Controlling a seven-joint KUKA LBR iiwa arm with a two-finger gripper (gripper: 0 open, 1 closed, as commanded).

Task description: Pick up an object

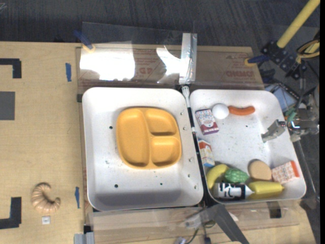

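Camera view looks down on a tan desk (pixel 40 136) carrying two shallow white bins side by side. Left bin (pixel 96 187), near the middle of the frame, holds a yellow divided plate (pixel 149 137) lying flat, with one large compartment and two smaller ones. Right bin (pixel 254 136), at the right of the frame, holds the loose objects. Along its upper edge sit a small carton (pixel 206 121), a white ball (pixel 220 111) touching the carton's upper right corner, and an orange sausage (pixel 241 110) just beside the ball. Another small packet (pixel 205 153) leans against the bin's left wall. Across the lower part lie a yellow banana (pixel 215 174), a green leafy piece (pixel 236 176) touching it, a black bottle (pixel 232 190) on its side below them, a tan round piece (pixel 260 170), a yellow piece (pixel 264 188) under it, and a pale orange box (pixel 284 172) in the lower right corner.

At the right edge of the frame the gripper (pixel 274 131) hangs over the right bin's right side, above bare floor of the bin, well apart from the objects; whether it is released or clenched I cannot tell, and nothing shows between its tips.

On the desk at the lower left lies a tan curled object (pixel 45 197), well apart from both bins.
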